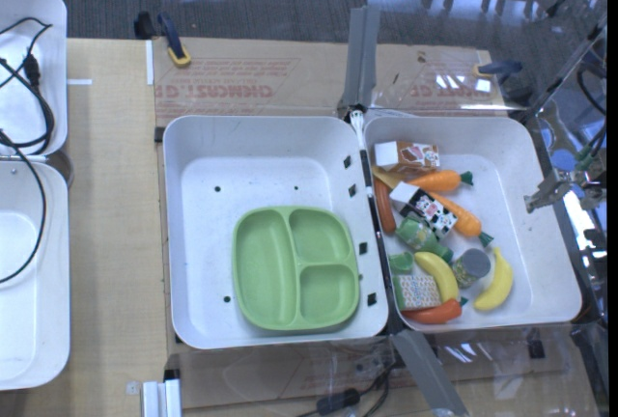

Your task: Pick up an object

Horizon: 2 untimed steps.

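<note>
White plastic forms two shallow bins set side by side on a wooden bench, joined along a central divider that serves as the landmark here. Left of the divider, the left bin contains a green compartment tray, lying flat with one long section and two smaller ones; its right edge comes close to the divider. Right of the divider, the right bin holds a cluster of toy foods pressed against the divider side. Nearest the divider's far end sits a small printed carton, with an orange carrot just below it. A black-and-white patterned block rests on a second carrot. A green item lies just beside the divider, with a yellow banana below it and a second banana further from the divider. A grey round can sits between the two bananas. A red pepper lies at the near end, touching a speckled tan block. Whether the end effector is open, closed or carrying anything cannot be told from this view.
</note>
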Motion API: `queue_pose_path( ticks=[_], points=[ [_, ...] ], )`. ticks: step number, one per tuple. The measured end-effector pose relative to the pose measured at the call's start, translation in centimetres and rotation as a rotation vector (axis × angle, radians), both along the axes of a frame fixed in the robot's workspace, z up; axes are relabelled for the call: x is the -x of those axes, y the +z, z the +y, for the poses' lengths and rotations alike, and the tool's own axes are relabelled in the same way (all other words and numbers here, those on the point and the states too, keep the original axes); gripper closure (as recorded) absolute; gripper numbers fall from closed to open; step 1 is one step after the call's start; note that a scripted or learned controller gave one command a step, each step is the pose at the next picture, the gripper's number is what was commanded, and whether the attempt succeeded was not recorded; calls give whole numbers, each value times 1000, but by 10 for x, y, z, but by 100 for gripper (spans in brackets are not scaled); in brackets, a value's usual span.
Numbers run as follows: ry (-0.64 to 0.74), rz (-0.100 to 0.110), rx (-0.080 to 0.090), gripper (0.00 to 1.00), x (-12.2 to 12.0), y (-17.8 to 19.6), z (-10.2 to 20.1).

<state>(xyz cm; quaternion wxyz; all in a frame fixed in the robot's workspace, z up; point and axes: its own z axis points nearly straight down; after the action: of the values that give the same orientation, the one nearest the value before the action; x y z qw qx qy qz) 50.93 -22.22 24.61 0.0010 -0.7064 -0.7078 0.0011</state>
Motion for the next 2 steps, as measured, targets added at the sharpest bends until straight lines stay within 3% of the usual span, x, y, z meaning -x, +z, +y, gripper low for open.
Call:
queue_pose_path(
  ticks=[1, 2],
  points=[
    [457, -2, -6, 0, -6, -155, 4],
    [453, -4, -4, 100, -7, -146, 3]
  ],
)
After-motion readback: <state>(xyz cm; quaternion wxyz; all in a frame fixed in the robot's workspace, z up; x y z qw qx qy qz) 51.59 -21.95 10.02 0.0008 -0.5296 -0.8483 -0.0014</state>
